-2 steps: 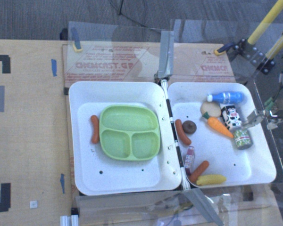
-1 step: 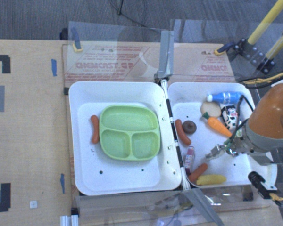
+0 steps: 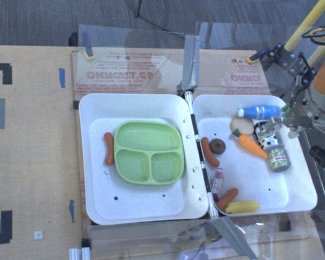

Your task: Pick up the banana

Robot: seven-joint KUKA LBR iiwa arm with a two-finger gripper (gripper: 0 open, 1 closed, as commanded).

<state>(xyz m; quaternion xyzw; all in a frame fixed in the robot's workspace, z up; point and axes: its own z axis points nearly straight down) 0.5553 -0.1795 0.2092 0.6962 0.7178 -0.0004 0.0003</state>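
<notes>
Two white bins (image 3: 92,145) sit on a tan bench (image 3: 32,145) over grey carpet (image 3: 43,4); claw (image 3: 268,130) state unclear.

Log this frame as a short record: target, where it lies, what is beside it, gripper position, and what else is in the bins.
target: banana
location: right bin, near front edge
neighbour: sausage touching its left end
gripper: over the right bin's back, above the carrot, far from the banana
grasp: nothing visibly held
right bin, other: blue bottle, green-lidded jar
left bin: green divided plate
</notes>
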